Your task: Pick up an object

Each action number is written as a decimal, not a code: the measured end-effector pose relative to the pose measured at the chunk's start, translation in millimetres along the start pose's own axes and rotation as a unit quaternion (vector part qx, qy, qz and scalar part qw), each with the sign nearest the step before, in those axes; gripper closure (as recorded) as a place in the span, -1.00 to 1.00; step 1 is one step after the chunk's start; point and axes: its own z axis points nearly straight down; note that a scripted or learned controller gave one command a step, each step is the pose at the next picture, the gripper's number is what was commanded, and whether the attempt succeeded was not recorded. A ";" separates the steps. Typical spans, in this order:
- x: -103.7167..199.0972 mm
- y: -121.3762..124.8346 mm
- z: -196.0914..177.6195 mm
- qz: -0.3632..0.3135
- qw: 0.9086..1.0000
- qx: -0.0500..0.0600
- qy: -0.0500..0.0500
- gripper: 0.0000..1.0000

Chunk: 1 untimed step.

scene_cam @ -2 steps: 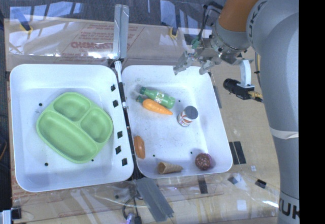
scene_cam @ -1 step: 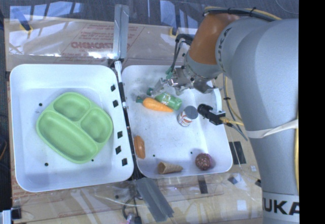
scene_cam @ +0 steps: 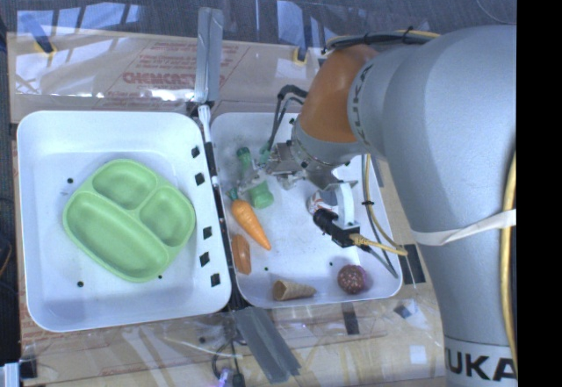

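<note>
Gripper low in the right bin

The gripper (scene_cam: pixel 261 168) sits over a green bottle (scene_cam: pixel 255 184) – whether its fingers grip, I cannot tell. Carrot (scene_cam: pixel 250 223), cone (scene_cam: pixel 292 290) and ball (scene_cam: pixel 352 279) lie nearby; a green plate (scene_cam: pixel 128 218) lies in the left bin (scene_cam: pixel 44 135)

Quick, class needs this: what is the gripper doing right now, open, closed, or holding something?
Gripper: down in the right bin by the green object; open or closed cannot be told.
</note>
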 end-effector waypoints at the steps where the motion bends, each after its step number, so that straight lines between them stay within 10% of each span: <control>1: -0.5 -0.2 -9.9 -0.001 1.000 0.001 0.000 1.00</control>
